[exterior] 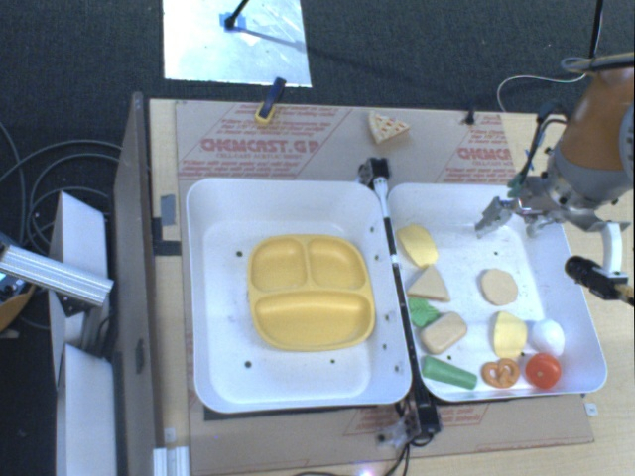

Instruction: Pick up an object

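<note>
My gripper [514,220] hangs over the far right part of the right bin [456,202], open, with nothing between its fingers. Below it in the bin lie several toy foods: a yellow piece [418,245], a tan wedge [430,285], a round cookie [499,287], a green leaf [423,312], a bread slice [444,332], a second yellow piece [509,334], a white egg [547,336], a red tomato [542,370], a pretzel [500,372] and a green cucumber [448,373]. The cookie lies nearest, a short way in front of the gripper.
In the left bin [223,216] rests a yellow divided plate [311,292]. A cheese wedge [389,127] and a small blue-and-yellow tool [269,101] lie on the board behind the bins. The bins meet at a ridge [389,256].
</note>
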`<action>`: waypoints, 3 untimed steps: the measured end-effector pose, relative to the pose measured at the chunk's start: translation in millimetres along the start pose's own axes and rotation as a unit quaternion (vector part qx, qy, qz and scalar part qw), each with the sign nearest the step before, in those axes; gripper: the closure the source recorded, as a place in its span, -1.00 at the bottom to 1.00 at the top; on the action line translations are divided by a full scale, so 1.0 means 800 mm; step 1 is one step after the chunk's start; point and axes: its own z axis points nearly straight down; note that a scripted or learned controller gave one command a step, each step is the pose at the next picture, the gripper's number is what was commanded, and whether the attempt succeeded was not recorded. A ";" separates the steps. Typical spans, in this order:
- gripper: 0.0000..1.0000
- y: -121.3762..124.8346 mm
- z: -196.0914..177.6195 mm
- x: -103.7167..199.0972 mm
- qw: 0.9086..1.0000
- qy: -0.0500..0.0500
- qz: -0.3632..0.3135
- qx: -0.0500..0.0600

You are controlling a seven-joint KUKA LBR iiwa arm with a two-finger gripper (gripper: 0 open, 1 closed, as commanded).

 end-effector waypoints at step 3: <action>-1.00 -0.065 -0.013 0.132 1.000 0.006 -0.007 0.009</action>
